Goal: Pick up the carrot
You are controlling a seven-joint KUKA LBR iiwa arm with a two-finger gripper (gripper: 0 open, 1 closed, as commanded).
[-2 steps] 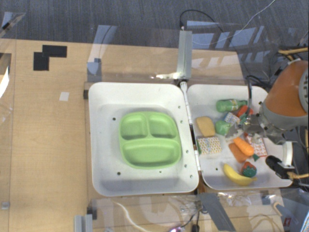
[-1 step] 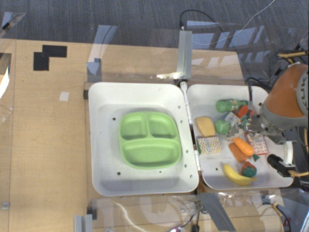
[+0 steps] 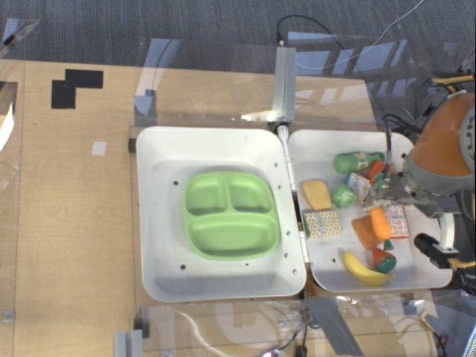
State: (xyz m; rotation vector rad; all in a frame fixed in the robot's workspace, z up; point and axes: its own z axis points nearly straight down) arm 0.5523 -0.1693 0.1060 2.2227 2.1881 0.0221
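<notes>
The gripper (image 3: 388,192) hangs low over the right bin (image 3: 416,272), among a cluster of small toys. Whether it is spread or closed cannot be told from this angle, and nothing can be seen caught in it. Behind it, the arm's (image 3: 446,155) rounded orange band and smooth grey casing fill the right side of the view.

Just below the gripper lies the carrot (image 3: 368,231), a matte orange, wedge-like piece near the middle of the right bin. It rests beside a flat red-and-white printed packet (image 3: 398,222). Toward the bin's front edge sit a curved yellow banana (image 3: 364,270) and a small red-and-green piece (image 3: 384,259). Further left are a speckled square box (image 3: 322,223), a soft-cornered yellow block (image 3: 317,194) and a round green lump (image 3: 343,195). A glossy green bottle (image 3: 357,161) lies on its side at the back.

In the left bin (image 3: 152,199), a lime-green plastic plate (image 3: 230,214) with three compartments sits centred. Both shallow white bins rest on the pale wood-grain tabletop (image 3: 67,222).
</notes>
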